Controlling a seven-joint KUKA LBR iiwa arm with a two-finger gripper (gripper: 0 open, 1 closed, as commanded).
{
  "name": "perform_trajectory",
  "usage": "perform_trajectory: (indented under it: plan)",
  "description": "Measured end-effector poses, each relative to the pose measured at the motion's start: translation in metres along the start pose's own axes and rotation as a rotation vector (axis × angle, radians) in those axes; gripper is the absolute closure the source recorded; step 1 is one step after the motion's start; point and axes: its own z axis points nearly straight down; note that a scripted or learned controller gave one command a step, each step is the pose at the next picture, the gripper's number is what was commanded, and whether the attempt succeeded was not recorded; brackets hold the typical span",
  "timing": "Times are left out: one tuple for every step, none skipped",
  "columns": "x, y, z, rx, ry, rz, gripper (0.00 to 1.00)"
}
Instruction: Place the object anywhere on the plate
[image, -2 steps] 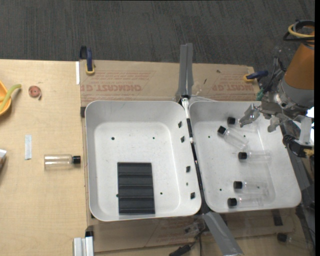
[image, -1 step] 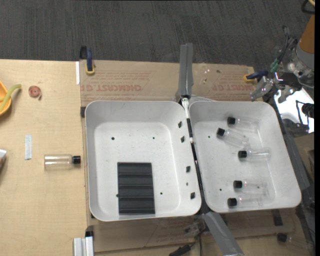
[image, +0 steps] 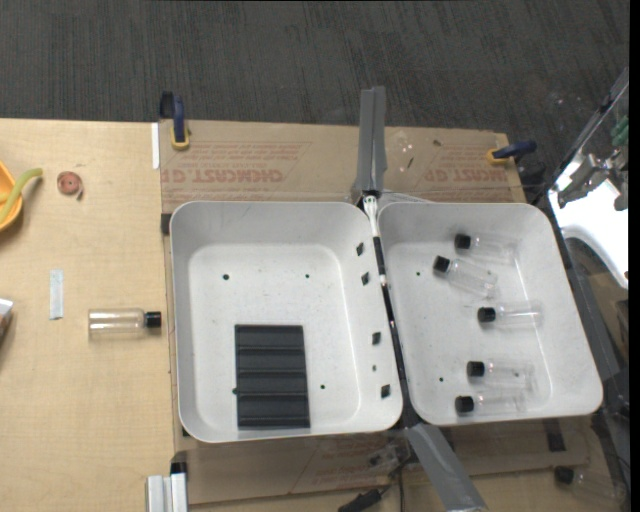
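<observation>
A black ribbed plate (image: 270, 377) lies flat in the left bin (image: 200, 250), near its front edge, with nothing on it. Several clear vials with black caps lie scattered in the right bin (image: 560, 300): one (image: 472, 244) at the back, one (image: 456, 271) just in front of it, one (image: 507, 316) in the middle, and two more (image: 496, 372) (image: 486, 404) at the front. A metallic part of my gripper (image: 590, 178) shows at the right edge, outside the right bin and above its back right corner, far from the vials and the plate.
On the wooden table left of the bins lie another clear vial (image: 122, 320), a small white strip (image: 56, 295), a pink disc (image: 68, 182) and a yellow bowl (image: 6, 200). Clamps (image: 175, 120) (image: 510, 153) hold the cardboard behind the bins.
</observation>
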Motion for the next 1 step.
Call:
perform_trajectory:
  plan:
    - [-0.0005,-0.046,-0.107,0.001,0.0,0.121,0.0]
